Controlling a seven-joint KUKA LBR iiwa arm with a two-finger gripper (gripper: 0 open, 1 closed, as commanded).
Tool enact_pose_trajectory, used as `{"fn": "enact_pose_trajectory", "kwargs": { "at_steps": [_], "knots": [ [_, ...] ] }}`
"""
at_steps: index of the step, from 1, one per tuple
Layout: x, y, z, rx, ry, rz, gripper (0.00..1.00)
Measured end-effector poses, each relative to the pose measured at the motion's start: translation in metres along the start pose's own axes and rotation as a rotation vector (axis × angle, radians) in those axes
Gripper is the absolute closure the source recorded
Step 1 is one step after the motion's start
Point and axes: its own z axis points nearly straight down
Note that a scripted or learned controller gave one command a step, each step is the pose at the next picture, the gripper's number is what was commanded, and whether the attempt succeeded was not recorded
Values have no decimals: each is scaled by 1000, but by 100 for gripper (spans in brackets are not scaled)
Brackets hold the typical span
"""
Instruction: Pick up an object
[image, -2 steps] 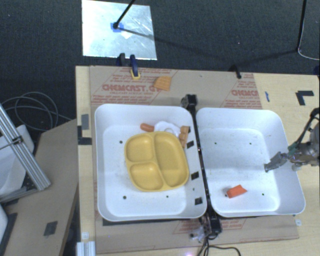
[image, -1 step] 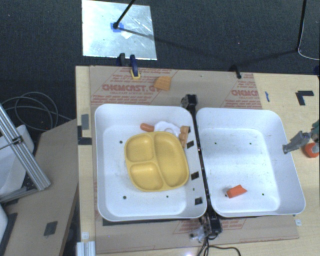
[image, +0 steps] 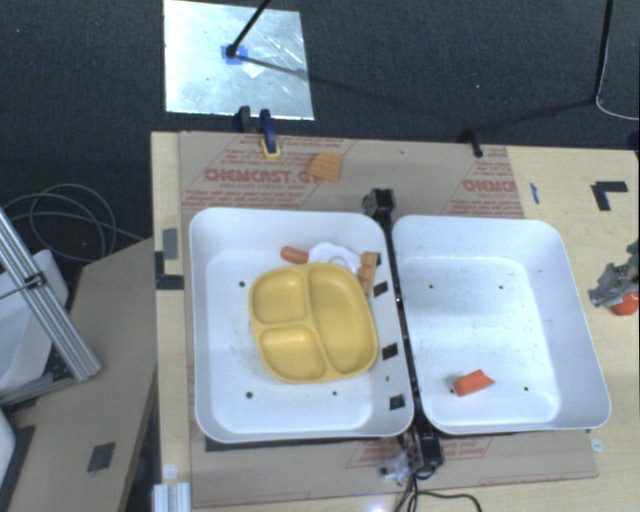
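Note:
The left bin (image: 215, 300) holds a yellow divided plate (image: 312, 322). Behind the plate lie a small orange sausage-shaped piece (image: 294, 255), a white object (image: 332, 256) and a tan block (image: 368, 270) near the bin's right wall. In the right bin (image: 560, 300) a small orange piece (image: 472, 382) rests near the front. My gripper (image: 614, 285) sits at the view's right edge, over the bench just outside the right bin and well away from every object. Nothing shows between its tips.
A tan block (image: 325, 165) lies on the cardboard behind the left bin, beside a blue and yellow clamp (image: 268, 135). A black divider (image: 395, 330) runs between the bins. A shiny metal sheet (image: 238, 60) lies on the floor behind the bench.

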Motion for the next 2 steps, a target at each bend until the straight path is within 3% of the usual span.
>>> {"fn": "enact_pose_trajectory", "kwargs": {
  "at_steps": [1, 2],
  "knots": [
    [155, 47, 54, 9, 11, -10, 100],
    [116, 93, 86, 6, 2, 9, 100]
  ]
}}
